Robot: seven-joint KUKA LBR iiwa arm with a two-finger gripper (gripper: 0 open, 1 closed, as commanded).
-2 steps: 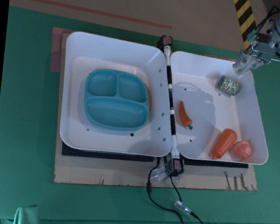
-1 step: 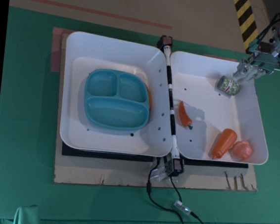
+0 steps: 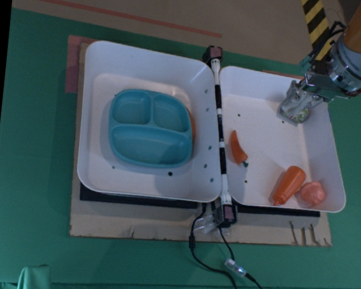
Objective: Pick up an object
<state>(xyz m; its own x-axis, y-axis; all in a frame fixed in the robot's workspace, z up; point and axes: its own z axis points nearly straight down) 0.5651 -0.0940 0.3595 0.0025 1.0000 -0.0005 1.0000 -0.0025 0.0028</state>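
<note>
Leftward, bin holds teal plate; right bin three orange items.

One fixed camera looks down at a slant from above the bench, taking in both white bins.

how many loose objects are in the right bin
3. A small orange carrot near the divider, an orange bottle at the front, and a pink lump beside it. The gripper at the back may hide something.

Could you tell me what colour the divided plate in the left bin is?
The plate is teal blue, seen clearly in the camera view.
</note>
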